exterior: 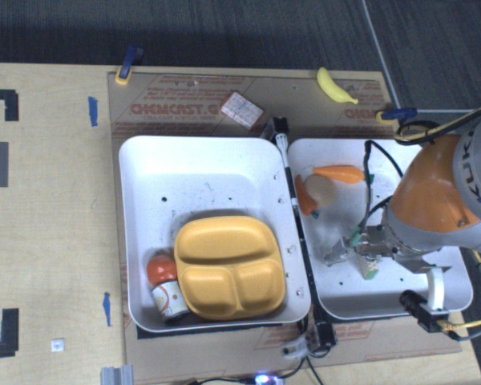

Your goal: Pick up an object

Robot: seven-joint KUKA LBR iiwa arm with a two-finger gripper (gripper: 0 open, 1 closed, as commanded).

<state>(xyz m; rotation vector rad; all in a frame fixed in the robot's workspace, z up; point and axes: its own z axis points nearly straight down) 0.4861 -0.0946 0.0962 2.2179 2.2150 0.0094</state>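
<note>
The orange carrot-shaped toy lies at the right white bin's far edge, up and left of your gripper, well apart. You risk closing on bare floor. How wide the claw stands, or whether it holds anything, I cannot tell.

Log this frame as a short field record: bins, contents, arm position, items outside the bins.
left bin: yellow divided tray, small orange-capped bottle at its left
right bin: orange objects near the far left corner
arm: over the right bin, gripper low inside it
outside bins: banana and small patterned box on the cardboard
</note>
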